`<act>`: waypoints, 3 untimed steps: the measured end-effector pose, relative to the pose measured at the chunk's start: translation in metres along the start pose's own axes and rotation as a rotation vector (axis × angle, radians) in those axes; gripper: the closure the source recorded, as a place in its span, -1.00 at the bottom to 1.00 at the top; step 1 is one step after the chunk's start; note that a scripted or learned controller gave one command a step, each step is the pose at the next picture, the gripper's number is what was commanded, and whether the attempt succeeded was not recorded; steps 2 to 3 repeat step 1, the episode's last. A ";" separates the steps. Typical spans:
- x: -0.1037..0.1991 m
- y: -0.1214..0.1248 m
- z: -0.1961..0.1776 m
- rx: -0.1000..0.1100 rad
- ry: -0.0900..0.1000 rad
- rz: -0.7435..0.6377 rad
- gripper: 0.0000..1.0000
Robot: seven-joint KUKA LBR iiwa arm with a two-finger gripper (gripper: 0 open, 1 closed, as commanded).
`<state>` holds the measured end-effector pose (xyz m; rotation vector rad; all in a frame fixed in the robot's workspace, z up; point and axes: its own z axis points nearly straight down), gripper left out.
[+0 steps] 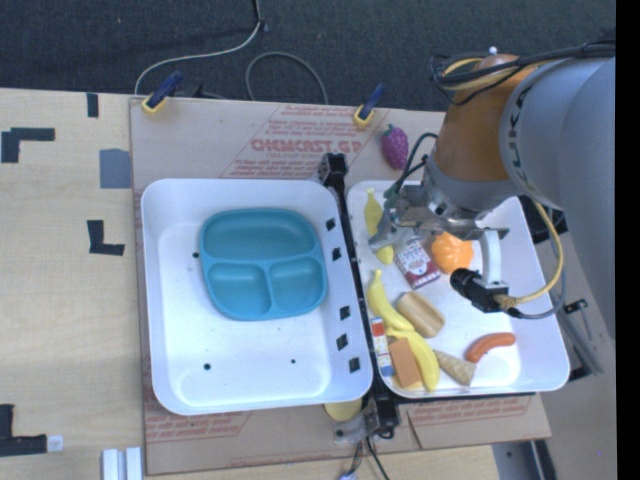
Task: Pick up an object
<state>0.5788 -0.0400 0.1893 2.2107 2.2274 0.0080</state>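
Pincer (392,230): low in right bin (535,363), above toy food; grip state cannot tell
Left bin (160,268): holds blue divided plate (264,263)
Orange ball (452,251): beside pincer

I see open floor in the left bin (170,368) around the blue tray (265,264). My right bin (540,363) is crowded: bananas (385,303), hot dog bun (420,314), sausage (489,346), orange (452,252), with the arm (520,118) overhead.
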 end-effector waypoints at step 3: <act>0.064 -0.027 -0.008 0.008 0.001 0.000 1.00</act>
